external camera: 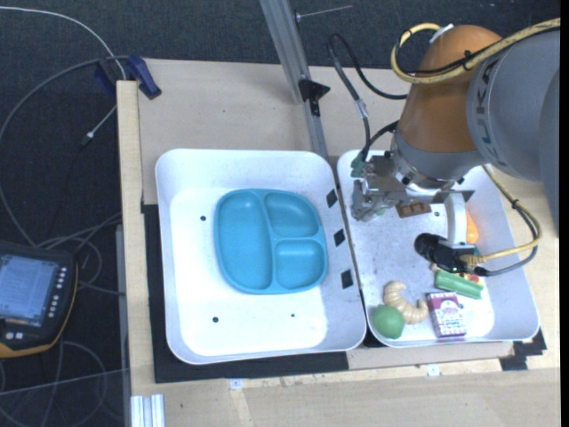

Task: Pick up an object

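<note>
We see the gripper (pixel 372 198) low over the left part of the right bin (pixel 391 247), though whether it is open or has hold of anything we cannot tell. The pickable things lie clustered near that bin's front edge: a green ball (pixel 388 321), a beige grub-like toy (pixel 408 303), a small red box (pixel 447 315), well apart from it. The left bin (pixel 182 238) carries a blue divided plate (pixel 269 240), probably a drop place.

Two white bins (pixel 178 185) sit side by side. The left one holds one blue tray (pixel 269 240) with three compartments. Right of the tray lie one green ball (pixel 388 321), one beige grub (pixel 404 301), one pink box (pixel 447 315), one green stick (pixel 458 283) and one orange piece (pixel 471 229).
</note>
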Controlling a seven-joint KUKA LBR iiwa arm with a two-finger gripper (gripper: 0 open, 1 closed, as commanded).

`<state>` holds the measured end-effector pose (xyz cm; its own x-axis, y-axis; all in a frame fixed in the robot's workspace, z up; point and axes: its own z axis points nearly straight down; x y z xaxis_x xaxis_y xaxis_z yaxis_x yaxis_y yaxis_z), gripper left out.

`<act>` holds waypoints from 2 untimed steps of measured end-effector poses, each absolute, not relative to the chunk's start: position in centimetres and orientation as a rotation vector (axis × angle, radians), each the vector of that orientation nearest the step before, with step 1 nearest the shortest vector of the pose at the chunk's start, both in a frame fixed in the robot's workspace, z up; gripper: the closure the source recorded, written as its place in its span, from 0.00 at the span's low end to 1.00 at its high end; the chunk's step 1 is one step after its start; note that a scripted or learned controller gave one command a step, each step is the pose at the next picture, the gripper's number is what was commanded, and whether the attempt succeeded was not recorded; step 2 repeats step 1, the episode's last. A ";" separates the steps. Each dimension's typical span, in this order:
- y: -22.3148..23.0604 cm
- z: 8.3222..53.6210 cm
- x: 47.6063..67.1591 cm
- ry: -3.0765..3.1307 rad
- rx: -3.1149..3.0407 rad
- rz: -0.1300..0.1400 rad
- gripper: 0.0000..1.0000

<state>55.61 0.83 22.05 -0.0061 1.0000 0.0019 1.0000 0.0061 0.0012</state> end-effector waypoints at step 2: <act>6.5 21.4 56.9 -2.229 -2.213 -0.004 1.00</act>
